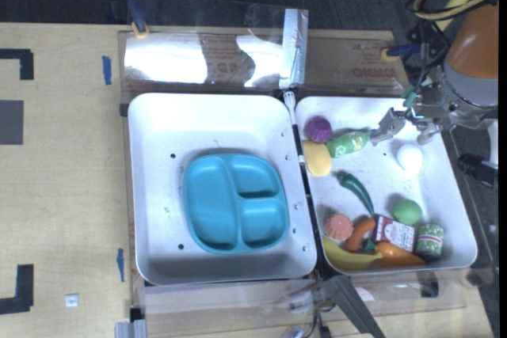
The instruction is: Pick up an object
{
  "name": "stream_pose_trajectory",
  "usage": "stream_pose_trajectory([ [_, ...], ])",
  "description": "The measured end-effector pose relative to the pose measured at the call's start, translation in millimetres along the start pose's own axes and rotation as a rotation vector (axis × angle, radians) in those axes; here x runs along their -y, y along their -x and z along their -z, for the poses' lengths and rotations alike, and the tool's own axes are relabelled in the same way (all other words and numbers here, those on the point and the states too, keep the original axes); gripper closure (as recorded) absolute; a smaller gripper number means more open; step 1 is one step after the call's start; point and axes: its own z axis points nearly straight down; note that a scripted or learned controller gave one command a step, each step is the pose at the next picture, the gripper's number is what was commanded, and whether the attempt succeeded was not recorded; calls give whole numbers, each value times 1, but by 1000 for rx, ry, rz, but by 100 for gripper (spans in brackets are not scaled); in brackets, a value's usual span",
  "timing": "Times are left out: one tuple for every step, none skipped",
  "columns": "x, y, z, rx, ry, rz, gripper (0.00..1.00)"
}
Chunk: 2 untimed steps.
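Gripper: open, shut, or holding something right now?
Gripper: open, holding nothing, above the right bin near its far edge, beside the white egg.

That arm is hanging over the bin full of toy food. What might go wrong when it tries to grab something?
The end effector hovers between the green wrapped item and the white egg, so it might close on neither. The egg is round and smooth and could roll away or slip out. At the bin's near edge the banana, carrot, red carton and small can are crowded together, so a grab there might catch two or jam.
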Motion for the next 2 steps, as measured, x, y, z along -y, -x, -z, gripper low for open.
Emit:
stream_pose_trajectory([
  [-20, 2, 18, 1, 5, 13, 0],
  [48, -1, -144, 0, 1, 146, 0],
])
